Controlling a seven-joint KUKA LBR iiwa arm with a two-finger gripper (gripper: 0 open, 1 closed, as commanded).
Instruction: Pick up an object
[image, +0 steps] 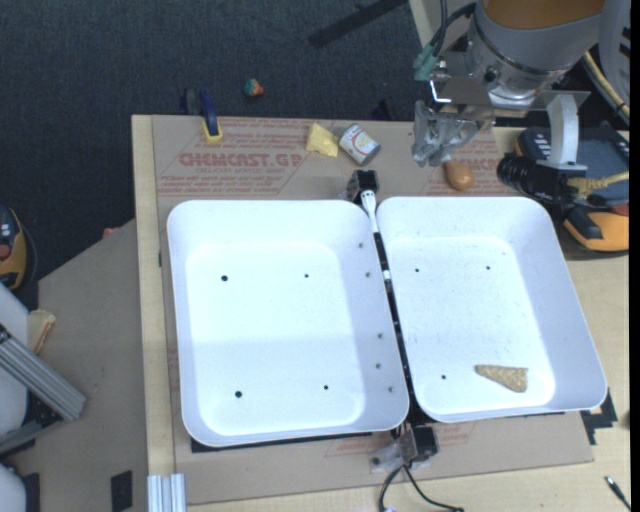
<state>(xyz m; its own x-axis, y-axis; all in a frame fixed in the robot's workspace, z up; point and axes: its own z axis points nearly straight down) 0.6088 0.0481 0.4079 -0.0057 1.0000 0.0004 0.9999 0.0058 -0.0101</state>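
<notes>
Hovering beyond right bin (560, 300): tool (438, 148), arm cut off by frame; finger spread unreadable.

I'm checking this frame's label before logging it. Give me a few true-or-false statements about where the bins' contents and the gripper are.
1. A tan wedge-shaped piece lies in the right bin. True.
2. The piece sits at the right bin's far rim. False: it lies near the front rim.
3. The gripper hangs above the bench beyond the right bin. True.
4. The gripper holds the tan piece. False: the piece lies in the bin, apart from the gripper.
5. A small brown round object lies inside the left bin. False: it lies on the bench beyond the right bin.
</notes>
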